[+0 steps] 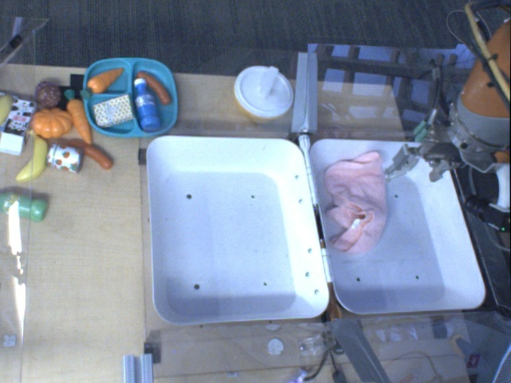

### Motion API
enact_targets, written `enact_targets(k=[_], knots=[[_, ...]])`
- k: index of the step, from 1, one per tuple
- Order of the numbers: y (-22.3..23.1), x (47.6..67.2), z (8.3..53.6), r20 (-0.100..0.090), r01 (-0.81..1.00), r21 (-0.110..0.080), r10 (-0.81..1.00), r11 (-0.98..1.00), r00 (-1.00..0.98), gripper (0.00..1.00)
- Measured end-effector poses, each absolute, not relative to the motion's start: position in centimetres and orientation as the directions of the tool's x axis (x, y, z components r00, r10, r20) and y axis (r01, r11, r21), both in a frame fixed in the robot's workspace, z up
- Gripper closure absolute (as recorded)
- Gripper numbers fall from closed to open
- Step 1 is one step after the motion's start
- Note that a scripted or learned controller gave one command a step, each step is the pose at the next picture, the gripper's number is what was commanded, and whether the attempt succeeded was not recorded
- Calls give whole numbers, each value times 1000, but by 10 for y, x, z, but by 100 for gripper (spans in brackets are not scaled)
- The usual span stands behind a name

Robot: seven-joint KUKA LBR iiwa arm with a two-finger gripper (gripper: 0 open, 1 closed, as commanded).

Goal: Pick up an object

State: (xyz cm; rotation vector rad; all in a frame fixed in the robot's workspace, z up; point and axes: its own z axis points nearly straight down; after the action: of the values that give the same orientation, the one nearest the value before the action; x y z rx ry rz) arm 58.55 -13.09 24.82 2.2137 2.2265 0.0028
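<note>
Bench [80,294], white bins [231,230], perhaps dark carpet [200,6]

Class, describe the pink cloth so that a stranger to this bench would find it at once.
Start at the two white bins side by side and take the right bin, nearest the grey arm. In its upper left part lies the pink cloth, crumpled in a heap. It is soft and pink, with a small white tag on its lower folds.
</note>
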Motion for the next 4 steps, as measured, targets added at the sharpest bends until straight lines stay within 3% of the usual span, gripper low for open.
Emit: enact_targets(k=[1,2,3,4], knots=[[-127,564,96,-1,999,9,999,37,-37,0],[-88,563,92,-6,985,18,985,172,-172,0],[-95,614,91,-4,987,15,987,159,-159,0],[-112,659,88,1,964,1,964,265,-265,0]])
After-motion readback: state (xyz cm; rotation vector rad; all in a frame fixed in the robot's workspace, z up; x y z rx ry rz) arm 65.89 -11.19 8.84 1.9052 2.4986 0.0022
